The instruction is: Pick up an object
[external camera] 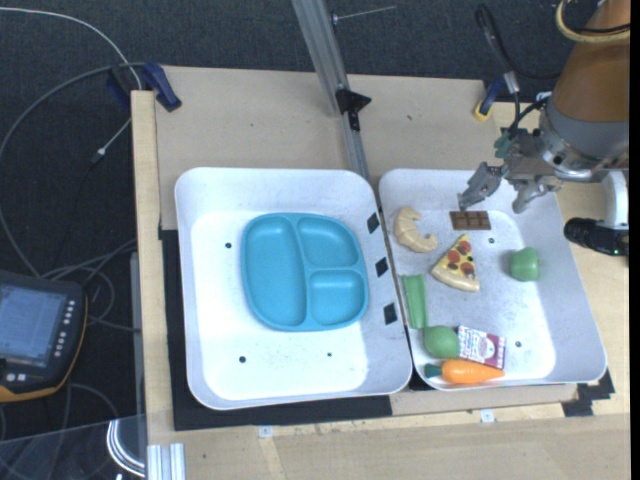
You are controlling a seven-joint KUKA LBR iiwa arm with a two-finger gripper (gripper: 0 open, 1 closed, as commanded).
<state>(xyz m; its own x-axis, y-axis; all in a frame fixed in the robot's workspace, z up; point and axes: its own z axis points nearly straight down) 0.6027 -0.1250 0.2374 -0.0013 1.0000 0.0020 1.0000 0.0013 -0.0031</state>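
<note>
My gripper [503,192] hangs over the back of the right bin [560,313], its two fingers spread open with nothing between them. Just below its left finger lies a brown chocolate bar [470,220]. A tan croissant [412,229] sits to the left of that bar. A pizza slice [457,264] lies in the bin's middle, and a green round fruit [523,263] rests to its right. Along the bin's left side lies a green stick-like piece [414,300]. At the front are a green pear-like fruit [438,341], a small pink carton [479,345] and an orange carrot [470,372].
The left bin [200,268] holds a blue divided plate [305,270]. A metal pole [322,38] slants down to the gap between the bins. Black clips [378,266] line the left bin's right edge. Cables and a handheld pendant [35,333] lie off the bench at left.
</note>
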